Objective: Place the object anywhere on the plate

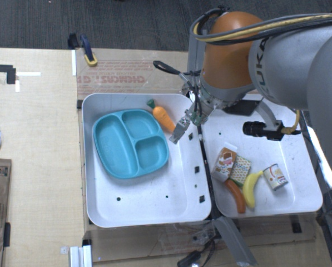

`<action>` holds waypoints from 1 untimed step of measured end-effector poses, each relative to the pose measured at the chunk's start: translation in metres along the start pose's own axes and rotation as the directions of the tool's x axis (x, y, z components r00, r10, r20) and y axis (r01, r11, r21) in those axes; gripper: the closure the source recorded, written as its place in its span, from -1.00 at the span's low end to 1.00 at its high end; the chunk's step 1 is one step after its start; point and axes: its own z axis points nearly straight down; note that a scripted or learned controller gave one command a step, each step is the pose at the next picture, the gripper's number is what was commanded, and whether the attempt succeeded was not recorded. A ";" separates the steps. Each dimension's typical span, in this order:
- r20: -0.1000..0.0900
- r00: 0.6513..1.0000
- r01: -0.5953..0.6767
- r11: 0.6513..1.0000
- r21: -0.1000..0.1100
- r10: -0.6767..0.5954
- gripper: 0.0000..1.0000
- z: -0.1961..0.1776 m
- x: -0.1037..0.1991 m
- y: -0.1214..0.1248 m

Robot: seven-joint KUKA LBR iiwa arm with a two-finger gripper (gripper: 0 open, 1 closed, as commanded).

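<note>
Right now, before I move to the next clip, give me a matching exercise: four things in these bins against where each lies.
Things:
1. blue plate
2. carrot
3. banana
4. small can

Places:
A. right bin, farthest right of the items
B. left bin, beside the plate's upper right rim
C. left bin, middle
D. right bin, next to the red sausage

Pairs: 1-C, 2-B, 3-D, 4-A

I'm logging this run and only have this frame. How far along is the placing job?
Nothing is on the blue plate yet. The carrot lies in the left bin beside the plate's upper right rim, with the gripper just to its right. Whether the carrot is held is unclear. Left: getting it onto the plate.
</note>
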 end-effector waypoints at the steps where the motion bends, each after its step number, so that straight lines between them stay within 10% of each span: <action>1: -0.001 1.000 -0.003 1.000 0.003 0.003 1.00 -0.006 -0.002 0.000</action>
